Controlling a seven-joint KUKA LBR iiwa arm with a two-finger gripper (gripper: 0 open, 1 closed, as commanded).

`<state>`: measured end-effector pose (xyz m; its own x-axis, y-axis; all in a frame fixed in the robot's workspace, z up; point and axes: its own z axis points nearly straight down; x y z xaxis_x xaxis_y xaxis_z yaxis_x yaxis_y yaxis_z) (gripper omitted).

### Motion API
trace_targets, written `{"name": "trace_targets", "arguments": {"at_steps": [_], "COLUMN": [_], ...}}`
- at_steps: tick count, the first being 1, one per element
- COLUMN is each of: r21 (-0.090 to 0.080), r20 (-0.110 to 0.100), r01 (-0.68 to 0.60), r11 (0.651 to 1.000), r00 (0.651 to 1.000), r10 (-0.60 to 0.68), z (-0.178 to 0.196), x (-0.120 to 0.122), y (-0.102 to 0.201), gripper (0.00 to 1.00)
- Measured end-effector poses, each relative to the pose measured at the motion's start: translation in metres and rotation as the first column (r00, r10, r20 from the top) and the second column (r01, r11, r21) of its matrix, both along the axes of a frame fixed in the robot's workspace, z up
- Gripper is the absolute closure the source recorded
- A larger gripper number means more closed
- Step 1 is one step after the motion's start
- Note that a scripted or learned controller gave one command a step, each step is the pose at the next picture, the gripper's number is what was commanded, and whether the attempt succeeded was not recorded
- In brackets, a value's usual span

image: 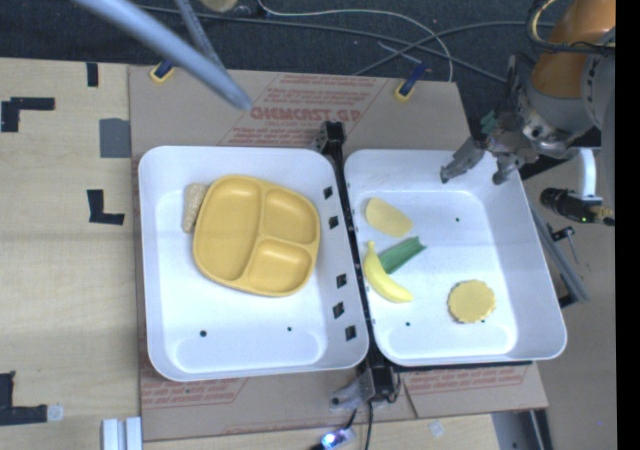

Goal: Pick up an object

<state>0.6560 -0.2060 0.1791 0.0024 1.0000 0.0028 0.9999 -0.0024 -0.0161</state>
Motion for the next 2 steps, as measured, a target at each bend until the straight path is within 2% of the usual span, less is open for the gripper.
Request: {"name": "trace_targets", "arguments": {"at_steps": [1, 2], "r21": [-0.003, -0.003], "r20": [0.014, 0.011], "r01": [-0.004, -0.005], "r11": [1.000, 1.000], "r00": [1.000, 1.000], "r10": [0.004, 0.005], "z": [0.011, -0.053], "x": [0.003, 0.007], "y": [0.001, 0.002], "gripper": [0.00, 0.00]}}
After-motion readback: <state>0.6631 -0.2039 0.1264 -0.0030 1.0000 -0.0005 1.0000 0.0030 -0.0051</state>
